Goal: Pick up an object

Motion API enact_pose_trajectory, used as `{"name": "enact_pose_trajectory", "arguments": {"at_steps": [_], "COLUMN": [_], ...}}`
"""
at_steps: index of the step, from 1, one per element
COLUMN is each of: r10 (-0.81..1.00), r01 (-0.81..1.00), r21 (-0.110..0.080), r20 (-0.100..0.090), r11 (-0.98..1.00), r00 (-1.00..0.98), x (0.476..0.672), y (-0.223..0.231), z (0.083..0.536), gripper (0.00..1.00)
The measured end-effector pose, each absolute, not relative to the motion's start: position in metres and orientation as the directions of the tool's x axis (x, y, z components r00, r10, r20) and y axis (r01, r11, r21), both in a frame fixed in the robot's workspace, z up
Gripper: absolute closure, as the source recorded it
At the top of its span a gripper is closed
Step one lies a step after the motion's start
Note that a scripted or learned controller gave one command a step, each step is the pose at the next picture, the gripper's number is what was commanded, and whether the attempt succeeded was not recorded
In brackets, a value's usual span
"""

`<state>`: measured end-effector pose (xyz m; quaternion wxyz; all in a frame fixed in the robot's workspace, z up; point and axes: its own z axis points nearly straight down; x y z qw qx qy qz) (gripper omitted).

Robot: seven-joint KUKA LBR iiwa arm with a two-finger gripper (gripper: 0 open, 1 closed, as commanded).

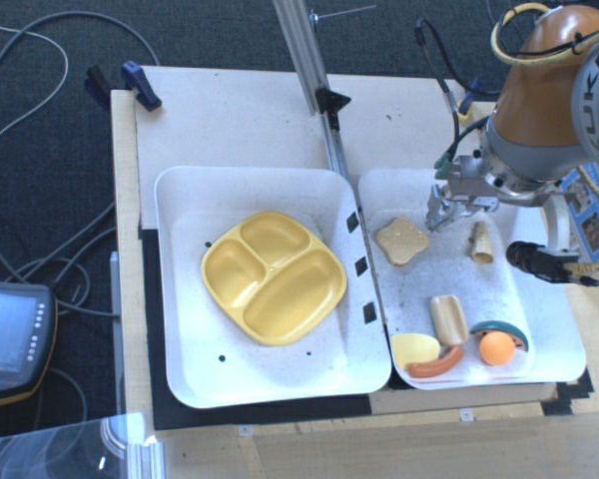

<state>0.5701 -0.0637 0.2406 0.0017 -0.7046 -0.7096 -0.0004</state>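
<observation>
Two white bins sit side by side; the gripper (pixel 441 211) hangs over the right bin (pixel 549 362), just beside a tan bread slice (pixel 401 240), nothing between its fingers, though whether they're parted I can't tell. A yellow divided plate (pixel 274 277) fills the left bin (pixel 180 218).

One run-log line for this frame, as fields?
arm: over right bin | gripper: above bread, nothing held | left bin: yellow plate

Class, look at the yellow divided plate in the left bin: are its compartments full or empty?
Empty. All three compartments of the yellow plate show bare yellow surface; the food items lie in the right bin.
</observation>
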Motion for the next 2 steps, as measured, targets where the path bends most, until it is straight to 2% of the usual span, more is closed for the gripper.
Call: {"name": "enact_pose_trajectory", "arguments": {"at_steps": [2], "r10": [1.0], "r01": [1.0], "r21": [0.003], "r20": [0.002], "r11": [0.007], "r00": [-0.007], "x": [0.595], "y": [0.036], "z": [0.25], "gripper": [1.0]}}
